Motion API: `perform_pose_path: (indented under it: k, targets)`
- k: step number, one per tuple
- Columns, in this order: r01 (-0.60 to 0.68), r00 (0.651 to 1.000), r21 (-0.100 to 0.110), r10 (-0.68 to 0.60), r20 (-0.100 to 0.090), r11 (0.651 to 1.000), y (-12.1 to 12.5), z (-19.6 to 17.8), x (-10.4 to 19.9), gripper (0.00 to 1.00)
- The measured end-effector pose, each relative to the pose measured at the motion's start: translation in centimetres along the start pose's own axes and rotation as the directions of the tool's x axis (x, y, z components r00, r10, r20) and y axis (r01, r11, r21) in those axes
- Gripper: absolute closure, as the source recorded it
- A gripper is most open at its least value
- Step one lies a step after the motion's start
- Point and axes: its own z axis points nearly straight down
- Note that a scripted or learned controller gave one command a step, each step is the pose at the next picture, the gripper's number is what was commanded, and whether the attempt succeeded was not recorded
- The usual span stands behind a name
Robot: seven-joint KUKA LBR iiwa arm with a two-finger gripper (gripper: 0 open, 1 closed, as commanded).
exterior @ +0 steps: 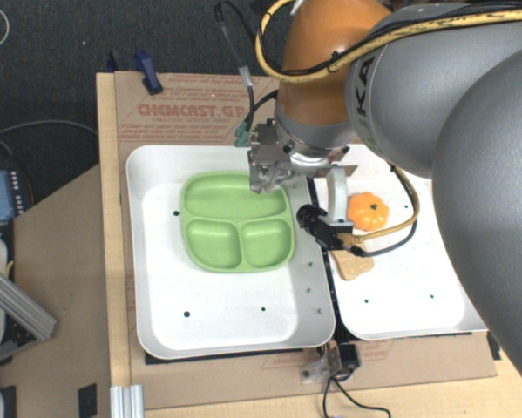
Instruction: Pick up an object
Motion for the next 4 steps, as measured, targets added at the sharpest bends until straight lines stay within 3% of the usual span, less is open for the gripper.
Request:
perform_pose_path:
  k: [1, 2, 3, 4]
  targets:
    - [0.003, 1.0, 0.013, -0.003, 0.001, 1.0, -3.0, 3.7, 9.0, 1.0]
    - [-0.003, 1.0, -0.007, 0.003, -0.004, 1.0, -5.0, -9.3, 9.1, 1.0]
    - [-0.009, 1.0, 0.011, 0.009, 0.003, 1.0, -10.2, -9.7, 5.1, 1.0]
    - [-0.013, 1.0, 0.008, 0.013, 0.004, 1.0, -10.0, -10.8, -3.0, 1.0]
